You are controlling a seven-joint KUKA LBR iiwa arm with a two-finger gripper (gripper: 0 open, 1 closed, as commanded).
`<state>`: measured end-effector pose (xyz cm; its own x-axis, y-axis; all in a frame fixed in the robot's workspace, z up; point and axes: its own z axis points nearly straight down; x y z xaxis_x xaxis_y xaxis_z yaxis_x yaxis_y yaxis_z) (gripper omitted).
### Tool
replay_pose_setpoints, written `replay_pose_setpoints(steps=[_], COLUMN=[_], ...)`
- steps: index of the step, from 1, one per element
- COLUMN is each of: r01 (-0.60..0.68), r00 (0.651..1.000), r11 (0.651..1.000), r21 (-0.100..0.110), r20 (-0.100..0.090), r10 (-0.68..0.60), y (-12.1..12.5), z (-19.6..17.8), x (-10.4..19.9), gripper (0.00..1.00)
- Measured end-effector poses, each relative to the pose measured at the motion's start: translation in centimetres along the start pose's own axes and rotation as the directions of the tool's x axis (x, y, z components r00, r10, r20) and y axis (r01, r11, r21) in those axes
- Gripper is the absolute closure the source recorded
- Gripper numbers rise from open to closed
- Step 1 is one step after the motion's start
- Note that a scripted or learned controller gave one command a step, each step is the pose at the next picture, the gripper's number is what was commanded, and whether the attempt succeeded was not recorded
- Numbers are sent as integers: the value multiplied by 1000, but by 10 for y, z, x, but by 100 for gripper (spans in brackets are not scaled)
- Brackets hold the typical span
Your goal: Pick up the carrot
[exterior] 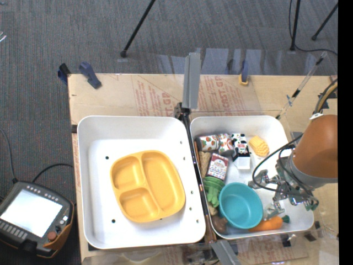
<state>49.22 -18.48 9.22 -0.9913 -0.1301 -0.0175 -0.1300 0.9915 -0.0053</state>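
Observation:
The carrot (269, 224) is orange with a green tip and lies flat in the front right corner of the right bin (276, 123), just right of a teal bowl (240, 205). My gripper (279, 199) hangs from the grey wrist under the orange band, just above and slightly behind the carrot. Nothing shows between it and the carrot, and the carrot rests on the bin floor.
The right bin also holds a yellow corn cob (258, 146), a black-and-white cow-print item (239, 144), a red box (218, 167), a patterned can (209, 142) and green vegetables (212, 189). The left bin (94, 131) holds a yellow divided plate (147, 185).

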Motion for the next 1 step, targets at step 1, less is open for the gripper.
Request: replay_pose_setpoints(steps=[1], r01=[5], r00=[1000], r11=[1000], r21=[-2], r20=[-6], r10=[-5], y=[2], z=[-8], x=[0], gripper=[100])
